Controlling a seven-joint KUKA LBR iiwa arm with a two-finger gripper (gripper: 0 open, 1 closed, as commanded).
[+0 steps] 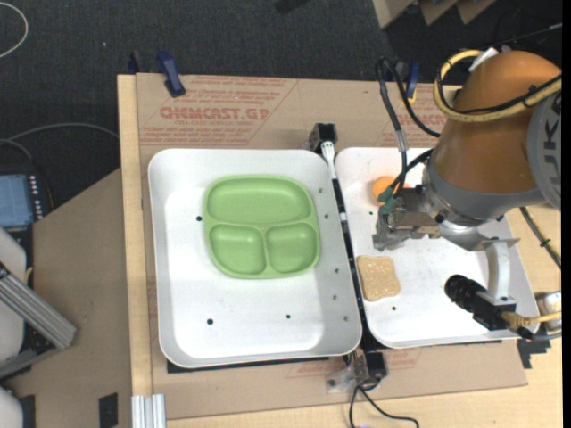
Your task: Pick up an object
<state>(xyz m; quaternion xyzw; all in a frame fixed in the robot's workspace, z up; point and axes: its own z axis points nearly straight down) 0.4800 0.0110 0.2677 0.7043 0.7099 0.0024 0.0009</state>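
My gripper (399, 227) hangs low over the right bin (428, 324), near its left middle, under the orange-banded wrist. An orange piece (384, 185) peeks out just behind the gripper, partly hidden by it. A tan slice of bread (378, 277) lies flat on the bin floor a little in front of the gripper and apart from it. Nothing shows between the gripper and the bin floor.
A green divided plate (261, 225) lies in the left bin (178, 275). The dividing rim between the bins (342, 230) runs just left of the gripper. The arm's bulk covers the right bin's back right part.
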